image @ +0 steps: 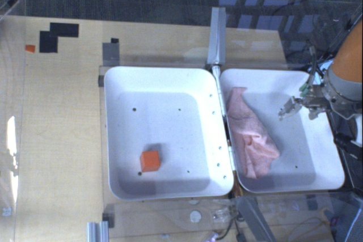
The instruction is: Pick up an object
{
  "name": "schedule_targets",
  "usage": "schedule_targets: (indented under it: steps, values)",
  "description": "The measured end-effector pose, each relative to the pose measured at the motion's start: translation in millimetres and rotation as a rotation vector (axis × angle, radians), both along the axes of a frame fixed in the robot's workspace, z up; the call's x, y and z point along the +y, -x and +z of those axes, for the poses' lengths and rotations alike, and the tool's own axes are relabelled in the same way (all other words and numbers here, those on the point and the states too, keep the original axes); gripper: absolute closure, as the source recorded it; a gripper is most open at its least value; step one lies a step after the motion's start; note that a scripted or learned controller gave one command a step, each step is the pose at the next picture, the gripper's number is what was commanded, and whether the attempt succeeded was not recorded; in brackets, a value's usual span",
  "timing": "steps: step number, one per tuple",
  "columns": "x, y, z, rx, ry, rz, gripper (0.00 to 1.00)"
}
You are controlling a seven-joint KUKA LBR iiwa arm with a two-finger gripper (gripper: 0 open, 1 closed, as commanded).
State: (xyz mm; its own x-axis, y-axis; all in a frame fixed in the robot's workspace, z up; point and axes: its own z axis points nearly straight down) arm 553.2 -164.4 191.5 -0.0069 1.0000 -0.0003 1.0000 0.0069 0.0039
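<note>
Jaws spread and holding nothing, the grey two-finger gripper (298, 106) of the KUKA arm (347, 73) hangs over the right shallow white plastic bin (317, 181), reaching in from three o'clock. One thin finger juts toward nine o'clock, its tip over bare white floor; the other sits just beside it toward three o'clock, and no object lies between them. The crumpled pink cloth (251, 136) lies along the same bin's nine-o'clock wall, running from about eleven o'clock down toward seven, near the finger tips but apart from them. In the left shallow white plastic bin (113, 139), a small orange block (150, 161) rests alone toward seven o'clock, well apart from the gripper. Both bins sit side by side on the pale wooden bench (54, 139), a grey metal post (216, 37) rising at twelve o'clock between them.
</note>
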Motion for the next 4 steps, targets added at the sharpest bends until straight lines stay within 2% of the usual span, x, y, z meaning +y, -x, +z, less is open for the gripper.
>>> schedule_targets:
  steps: [1,2,3,4]
  values:
    - [38,-34,-74,0.000,0.000,0.081,0.00]
    - [60,1,-63,-0.003,0.000,0.066,0.00]
    - [59,-53,-101,-0.010,0.002,0.097,0.00]
    - [61,-56,-88,-0.020,0.001,0.100,1.00]
